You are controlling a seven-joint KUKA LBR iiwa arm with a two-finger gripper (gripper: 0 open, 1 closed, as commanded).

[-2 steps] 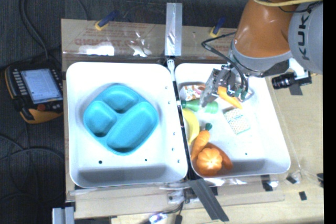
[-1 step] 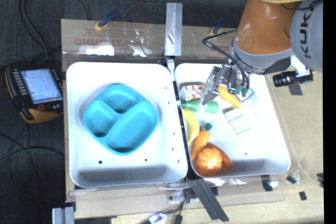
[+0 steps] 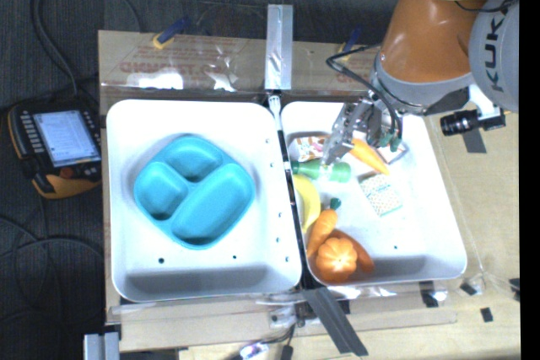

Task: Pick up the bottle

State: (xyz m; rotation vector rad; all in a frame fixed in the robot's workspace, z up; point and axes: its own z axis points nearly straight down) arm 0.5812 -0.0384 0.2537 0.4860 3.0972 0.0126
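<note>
A: Item one: bottle (image 3: 322, 171), green, lying on its side in the right bin (image 3: 439, 253), near the left wall, beside the banana (image 3: 307, 200).

B: Gripper (image 3: 337, 143)?

A: Hovering just above the bottle; how far it is opening, I cannot tell, and nothing is showing in its grip.

B: Handling note?

A: I am advising a straight descent, straddling the bottle's body, avoiding the carrot (image 3: 369, 154).

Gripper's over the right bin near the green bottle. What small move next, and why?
Probably ease the gripper a little lower and toward the left bin, centring it on the green bottle. The bottle lies on its side just below the fingertips, beside the banana and the bin's dividing wall, and nothing shows between the fingers yet.
</note>
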